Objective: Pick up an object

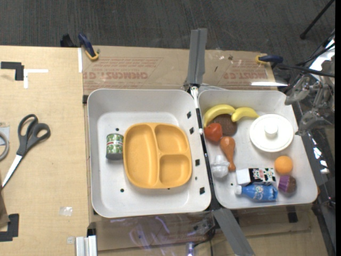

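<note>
The right bin (301, 195) holds several small things. Two yellow bananas (219, 112) lie at its back beside a brown round piece (227, 126), a red fruit (213, 132) and an orange carrot-like piece (228, 148). A white round lid (272, 132) sits on the right, with an orange ball (283, 165) and a purple piece (287, 184) nearer the front. A blue bottle (258, 192), a black-and-white carton (261, 174) and a whitish lump (219, 168) lie along the front. In the left bin (98, 196) are a yellow divided plate (158, 155) and a green can (114, 145).
Scissors (26, 137) lie on the wooden bench at the left. Brown cardboard (138, 73) with blue clamps (88, 46) runs behind the bins. A grey divider bar (197, 57) stands between the bins. Metal hardware and cables (314, 105) crowd the right edge.
</note>
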Available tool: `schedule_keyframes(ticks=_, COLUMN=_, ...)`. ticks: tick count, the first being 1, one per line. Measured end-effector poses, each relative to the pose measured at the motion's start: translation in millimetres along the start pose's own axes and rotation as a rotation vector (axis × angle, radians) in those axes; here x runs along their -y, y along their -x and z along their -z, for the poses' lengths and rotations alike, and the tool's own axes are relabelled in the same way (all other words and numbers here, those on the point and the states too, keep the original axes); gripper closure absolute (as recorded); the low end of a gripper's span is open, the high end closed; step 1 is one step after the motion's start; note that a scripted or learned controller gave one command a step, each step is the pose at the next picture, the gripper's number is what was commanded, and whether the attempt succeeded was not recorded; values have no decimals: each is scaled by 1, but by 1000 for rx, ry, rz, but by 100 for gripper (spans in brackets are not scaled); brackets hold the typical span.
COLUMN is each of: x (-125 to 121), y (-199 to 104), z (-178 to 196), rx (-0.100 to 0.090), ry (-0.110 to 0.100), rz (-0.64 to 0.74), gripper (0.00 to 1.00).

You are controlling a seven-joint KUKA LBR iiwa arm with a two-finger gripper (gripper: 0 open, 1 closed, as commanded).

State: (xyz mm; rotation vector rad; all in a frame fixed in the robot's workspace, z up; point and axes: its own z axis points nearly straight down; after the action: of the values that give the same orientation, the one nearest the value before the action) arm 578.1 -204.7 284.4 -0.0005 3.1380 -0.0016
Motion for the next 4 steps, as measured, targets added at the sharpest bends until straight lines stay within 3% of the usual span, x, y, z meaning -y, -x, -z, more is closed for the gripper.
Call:
schedule_keyframes(ticks=1, x=17, y=-47, z=-134, rx=-1, ry=0, rz=-79, gripper=0)
schedule_keyframes(ticks=2, x=-15, y=-72, z=-174, rx=17, ry=-7, rz=-132, gripper=0)
schedule_keyframes(ticks=3, x=-88, y=-31, z=-178, rx=26, ry=-2, rz=-364, gripper=0)
schedule_keyframes(ticks=4, x=-65, y=60, z=-177, rx=25, ry=1, rz=-395, gripper=0)
